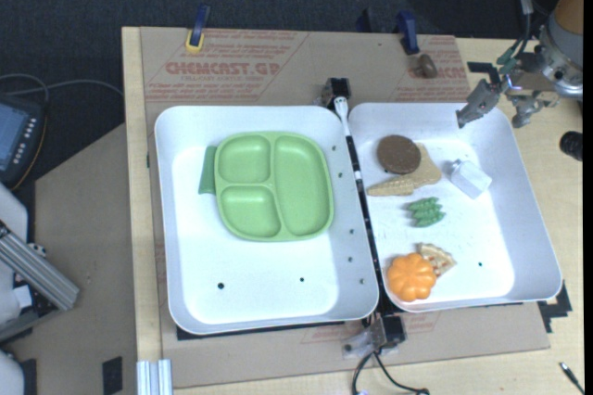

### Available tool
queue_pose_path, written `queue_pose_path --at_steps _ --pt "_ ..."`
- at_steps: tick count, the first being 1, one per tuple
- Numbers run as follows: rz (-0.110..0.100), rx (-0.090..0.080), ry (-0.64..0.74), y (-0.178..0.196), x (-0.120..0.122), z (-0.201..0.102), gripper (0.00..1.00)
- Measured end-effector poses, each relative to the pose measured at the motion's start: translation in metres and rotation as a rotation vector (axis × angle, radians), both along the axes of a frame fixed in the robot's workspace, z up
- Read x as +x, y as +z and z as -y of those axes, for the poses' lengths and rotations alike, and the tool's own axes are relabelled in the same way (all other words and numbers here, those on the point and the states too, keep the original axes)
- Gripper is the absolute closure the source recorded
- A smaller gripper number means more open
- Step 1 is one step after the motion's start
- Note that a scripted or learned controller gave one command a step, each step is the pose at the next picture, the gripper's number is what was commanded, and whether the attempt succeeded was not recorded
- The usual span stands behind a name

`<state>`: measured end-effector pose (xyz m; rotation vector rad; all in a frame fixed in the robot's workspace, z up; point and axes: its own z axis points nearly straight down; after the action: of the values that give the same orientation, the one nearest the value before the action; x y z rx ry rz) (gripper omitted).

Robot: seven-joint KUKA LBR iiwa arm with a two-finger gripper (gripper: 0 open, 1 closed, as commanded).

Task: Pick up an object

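Overhead, we see the gripper (500, 102) with fingers spread and grasping nothing, above the right bin's (528, 226) far right corner. That bin holds a brown cookie (399, 154), green beans (425, 211), an orange pumpkin (410, 277) and a white block (468, 177).

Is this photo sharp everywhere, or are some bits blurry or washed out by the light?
In the camera view, the green tray and orange pumpkin look fairly crisp; the white bins are bright but not glaring, with soft shadows; the gripper at the right looks slightly blurred.
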<state>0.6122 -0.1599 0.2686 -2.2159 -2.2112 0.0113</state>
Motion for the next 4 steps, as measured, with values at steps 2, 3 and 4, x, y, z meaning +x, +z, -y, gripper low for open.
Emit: queue_pose_path --at_steps 2,3,4 --pt "0.006 -0.001 0.001 -0.045 -0.005 -0.009 0.0" --pt "0.007 -0.001 0.002 -0.09 -0.004 -0.015 0.0" --pt "0.008 -0.002 0.003 -0.146 0.005 -0.015 0.0"
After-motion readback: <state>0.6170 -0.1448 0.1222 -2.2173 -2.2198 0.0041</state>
